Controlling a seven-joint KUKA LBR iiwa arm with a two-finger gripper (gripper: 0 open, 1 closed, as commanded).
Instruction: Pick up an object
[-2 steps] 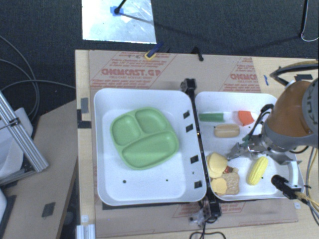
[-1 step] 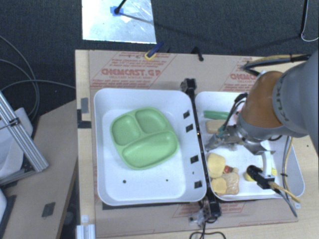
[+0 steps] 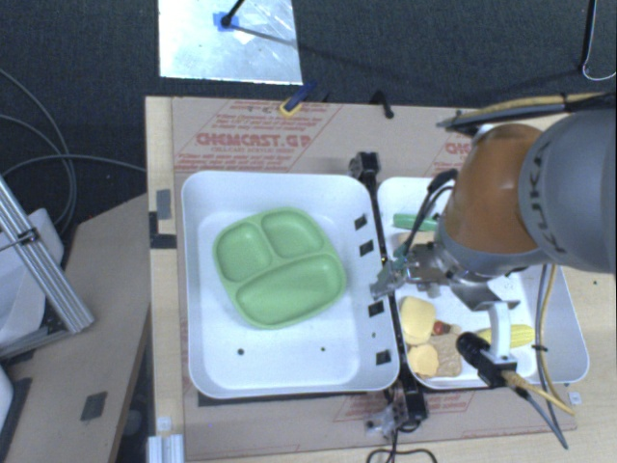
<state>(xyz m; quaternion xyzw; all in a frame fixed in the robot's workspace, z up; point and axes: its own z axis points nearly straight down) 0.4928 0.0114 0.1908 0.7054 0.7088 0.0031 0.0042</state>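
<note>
Camera view has the gripper [image 3: 395,276] at the left wall of the right shallow white bin [image 3: 576,347], right of centre in the frame. Honestly I can't tell if the jaws are wide or narrow, because the grey arm with the orange band [image 3: 501,201] covers too much.

Nearest things to pick: a pale yellow rounded piece [image 3: 416,318] just below the gripper, then a second pale yellow lump [image 3: 421,359] lower down, touching a tan crumbly-looking chunk [image 3: 447,360]. A yellow corn-shaped piece [image 3: 518,336] lies further right.

My worry is that the gripper is so close to the bin wall and the black-clipped divider [image 3: 369,249] that it could land on the rim instead of on anything. Those rounded pieces also look like they'd squirt out sideways if pinched off-centre. They're bunched up too, so grabbing one may nudge its neighbours.

Other stuff: a flat green strip [image 3: 415,222] sits near the top of the right bin, half under the arm. The left shallow white bin [image 3: 198,287] holds a light green divided plastic plate [image 3: 280,266], well apart from the action. I see nothing between the gripper and the first yellow piece.
</note>
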